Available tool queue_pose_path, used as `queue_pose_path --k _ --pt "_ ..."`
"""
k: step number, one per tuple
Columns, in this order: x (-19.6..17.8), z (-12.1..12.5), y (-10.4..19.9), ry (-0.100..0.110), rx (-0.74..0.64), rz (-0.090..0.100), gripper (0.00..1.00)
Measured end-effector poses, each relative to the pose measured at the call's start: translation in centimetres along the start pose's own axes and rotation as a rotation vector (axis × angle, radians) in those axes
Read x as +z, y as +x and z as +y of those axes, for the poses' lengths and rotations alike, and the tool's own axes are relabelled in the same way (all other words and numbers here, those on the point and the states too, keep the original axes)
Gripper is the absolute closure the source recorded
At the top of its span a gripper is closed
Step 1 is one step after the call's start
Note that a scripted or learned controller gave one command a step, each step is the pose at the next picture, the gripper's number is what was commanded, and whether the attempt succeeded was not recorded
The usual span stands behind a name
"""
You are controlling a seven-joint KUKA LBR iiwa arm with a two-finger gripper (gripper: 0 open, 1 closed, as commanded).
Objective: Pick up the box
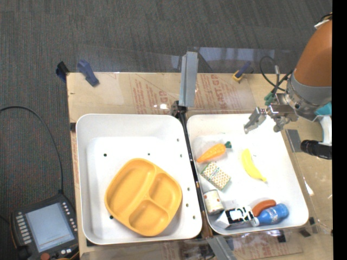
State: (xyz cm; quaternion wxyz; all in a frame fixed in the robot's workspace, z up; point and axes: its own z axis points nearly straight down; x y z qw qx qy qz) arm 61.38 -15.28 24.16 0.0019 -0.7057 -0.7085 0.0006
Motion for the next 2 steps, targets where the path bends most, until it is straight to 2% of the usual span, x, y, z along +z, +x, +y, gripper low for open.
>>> queue_pose_path --k 1,2 --pt "14.4 -3.9 6.6 0.000 0.018 0.001 0.00" --pt "14.7 -8.0 6.8 -0.020 -0.208 -0.002 0.00"
